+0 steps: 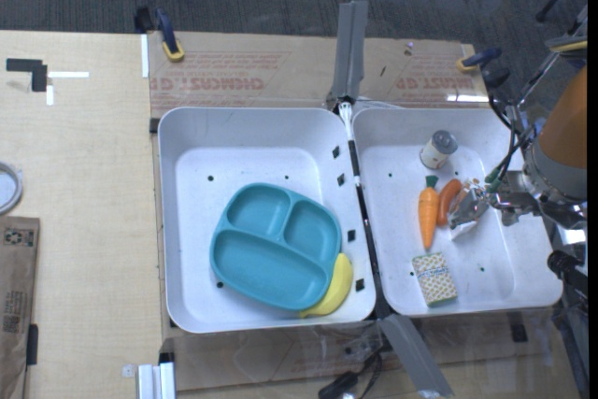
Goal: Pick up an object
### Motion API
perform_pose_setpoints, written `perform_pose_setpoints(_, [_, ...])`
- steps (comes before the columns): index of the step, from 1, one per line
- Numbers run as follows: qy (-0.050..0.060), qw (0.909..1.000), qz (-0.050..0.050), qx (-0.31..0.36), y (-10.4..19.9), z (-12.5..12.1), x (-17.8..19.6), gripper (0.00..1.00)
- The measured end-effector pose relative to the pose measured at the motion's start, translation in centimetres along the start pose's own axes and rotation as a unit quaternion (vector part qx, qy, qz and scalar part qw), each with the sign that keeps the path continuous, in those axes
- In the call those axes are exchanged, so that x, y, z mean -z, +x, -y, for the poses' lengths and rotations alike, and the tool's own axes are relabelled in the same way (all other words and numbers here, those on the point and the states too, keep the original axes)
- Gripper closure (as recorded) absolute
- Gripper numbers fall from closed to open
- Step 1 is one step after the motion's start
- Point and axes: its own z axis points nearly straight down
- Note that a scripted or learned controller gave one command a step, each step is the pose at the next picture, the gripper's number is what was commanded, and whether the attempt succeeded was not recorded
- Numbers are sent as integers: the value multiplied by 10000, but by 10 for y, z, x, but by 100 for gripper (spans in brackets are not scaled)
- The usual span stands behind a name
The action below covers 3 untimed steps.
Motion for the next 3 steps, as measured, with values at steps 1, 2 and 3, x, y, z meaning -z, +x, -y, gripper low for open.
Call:
perform_pose_setpoints(1, [-15,10000,5,-21,13,-37,-84,0])
perform_pose_setpoints(2, [-18,10000,4,-7,8,-87,-99,0])
perform_pose_setpoints(3, [17,10000,-4,-3,13,-129,-100,0])
